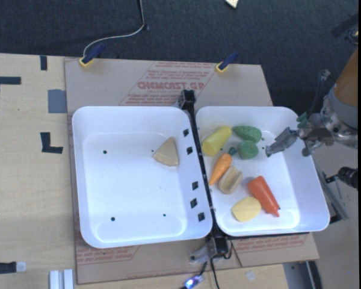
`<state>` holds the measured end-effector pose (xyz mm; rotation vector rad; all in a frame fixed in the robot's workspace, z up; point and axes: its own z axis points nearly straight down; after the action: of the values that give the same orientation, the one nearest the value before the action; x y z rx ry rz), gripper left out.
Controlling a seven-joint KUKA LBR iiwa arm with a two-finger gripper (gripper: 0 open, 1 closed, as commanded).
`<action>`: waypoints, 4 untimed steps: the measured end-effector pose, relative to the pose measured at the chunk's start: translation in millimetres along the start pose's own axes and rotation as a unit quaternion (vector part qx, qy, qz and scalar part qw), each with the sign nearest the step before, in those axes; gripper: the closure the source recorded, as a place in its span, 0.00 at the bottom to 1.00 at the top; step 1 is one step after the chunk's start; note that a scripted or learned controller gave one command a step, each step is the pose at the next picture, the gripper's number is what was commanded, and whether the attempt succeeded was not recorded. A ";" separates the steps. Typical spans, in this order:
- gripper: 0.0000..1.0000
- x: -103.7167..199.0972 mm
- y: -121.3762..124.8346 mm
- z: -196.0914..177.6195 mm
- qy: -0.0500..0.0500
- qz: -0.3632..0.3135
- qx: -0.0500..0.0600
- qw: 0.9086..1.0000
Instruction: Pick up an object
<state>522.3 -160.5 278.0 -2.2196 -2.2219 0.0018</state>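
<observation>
The gripper (293,138) hangs empty over the right bin (301,185), its spread unreadable from here, so this looks like the approach, and next it must descend onto a toy such as the green vegetable (247,132) just left.

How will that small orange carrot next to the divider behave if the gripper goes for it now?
The orange carrot looks like moulded toy food, so probably stiff and light. Its tapered, rounded body may roll or squirt out of a pinch, more so near the thin tip. It lies against the tan bun-like piece and close to the yellow piece, so a push would likely shove those too.
</observation>
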 end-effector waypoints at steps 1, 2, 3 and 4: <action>0.00 67.9 48.4 157.2 0.003 -0.003 0.007 1.000; 0.00 61.3 45.1 148.3 0.000 0.000 0.001 1.000; 0.00 28.9 88.0 168.5 -0.001 0.000 -0.001 1.000; 0.00 30.4 110.1 195.1 0.000 -0.001 0.000 1.000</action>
<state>632.1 -130.0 82.7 -2.2178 -2.2233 0.0016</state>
